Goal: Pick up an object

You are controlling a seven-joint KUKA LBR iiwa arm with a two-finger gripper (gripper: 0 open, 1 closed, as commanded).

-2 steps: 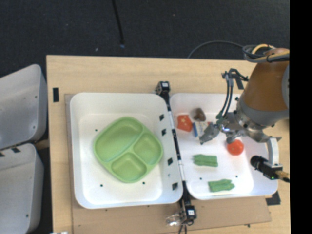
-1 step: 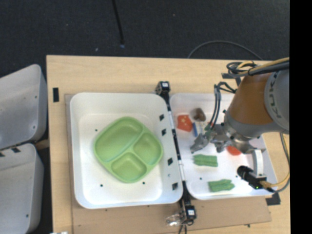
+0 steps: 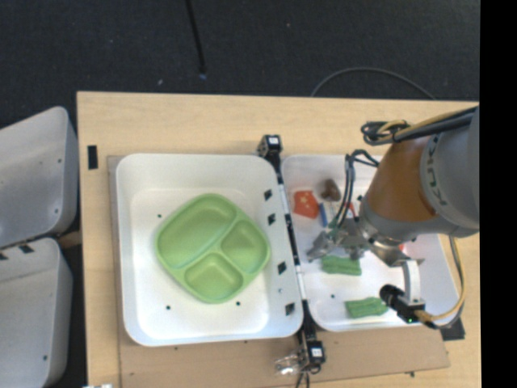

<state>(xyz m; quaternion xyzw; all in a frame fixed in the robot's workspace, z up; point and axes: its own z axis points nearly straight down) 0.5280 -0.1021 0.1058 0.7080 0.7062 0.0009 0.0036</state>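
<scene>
My gripper (image 3: 333, 244) hangs low in the right bin (image 3: 317, 309), left of its middle, with the grey and orange arm reaching in from the right. A green block (image 3: 342, 266) lies just below the fingers, touching or nearly touching them. Whether anything sits between the fingers is hidden. A second green piece (image 3: 365, 306) lies near the bin's front wall. A red object (image 3: 304, 204) and a small brown object (image 3: 330, 189) rest toward the back of the same bin, with a thin blue item (image 3: 321, 214) beside the red one.
The left bin (image 3: 137, 314) holds a green three-compartment plate (image 3: 212, 247). A divider with black clips (image 3: 284, 241) separates the bins. Cables loop around the arm's wrist (image 3: 352, 186). Grey chairs (image 3: 32, 184) stand off the bench's left edge.
</scene>
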